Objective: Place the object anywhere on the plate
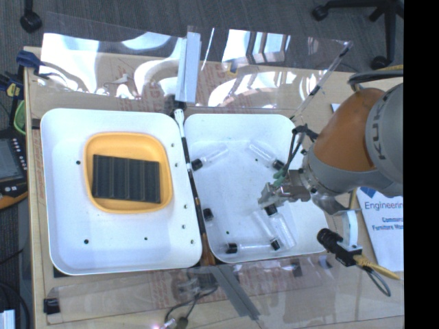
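Two white bins sit side by side on the bench (357,300). From the right, the grey arm (357,146) bends down over the right bin (236,132), its hand (272,201) low among several clear tubes (209,157) with black caps; whether it is apart or together I cannot tell. Well apart, the yellow plate (127,146) lies in the left bin (62,184), bearing a dark ribbed insert (127,178).

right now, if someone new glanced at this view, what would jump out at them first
The yellow plate with its dark ribbed insert stands out most, sitting in the left bin. Next comes the arm's bulky orange band at the right, with the gripper low over the right bin. Several clear tubes with black caps lie scattered in that bin.
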`<state>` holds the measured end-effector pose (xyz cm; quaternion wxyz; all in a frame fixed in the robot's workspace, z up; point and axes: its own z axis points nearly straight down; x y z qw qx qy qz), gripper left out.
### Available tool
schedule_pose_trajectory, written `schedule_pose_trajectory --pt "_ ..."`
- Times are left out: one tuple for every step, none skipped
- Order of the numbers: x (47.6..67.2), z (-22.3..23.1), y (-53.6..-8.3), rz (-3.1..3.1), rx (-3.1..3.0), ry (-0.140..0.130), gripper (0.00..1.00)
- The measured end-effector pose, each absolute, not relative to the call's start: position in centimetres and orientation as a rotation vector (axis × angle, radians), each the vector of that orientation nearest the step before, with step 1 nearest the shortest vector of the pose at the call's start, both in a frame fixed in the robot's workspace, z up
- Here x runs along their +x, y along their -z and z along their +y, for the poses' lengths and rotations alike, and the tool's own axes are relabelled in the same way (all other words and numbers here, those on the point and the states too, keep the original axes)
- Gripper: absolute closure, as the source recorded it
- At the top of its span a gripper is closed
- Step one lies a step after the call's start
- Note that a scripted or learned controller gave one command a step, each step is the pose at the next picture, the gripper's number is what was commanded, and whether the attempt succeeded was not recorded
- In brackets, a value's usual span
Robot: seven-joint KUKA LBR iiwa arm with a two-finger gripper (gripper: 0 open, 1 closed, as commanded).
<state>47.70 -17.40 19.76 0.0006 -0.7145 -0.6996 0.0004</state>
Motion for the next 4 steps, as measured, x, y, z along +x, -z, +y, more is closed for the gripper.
schedule_pose_trajectory --pt "47.6 -10.3 -15.3 -2.399 -2.021 -0.003 1.0" --pt "52.3 -6.4 -19.1 -2.57 -1.804 -0.001 1.0" --pt "52.6 1.4 -19.1 -2.761 -1.488 -0.004 1.0" --pt "52.6 1.4 -19.1 -2.761 -1.489 -0.004 0.0"
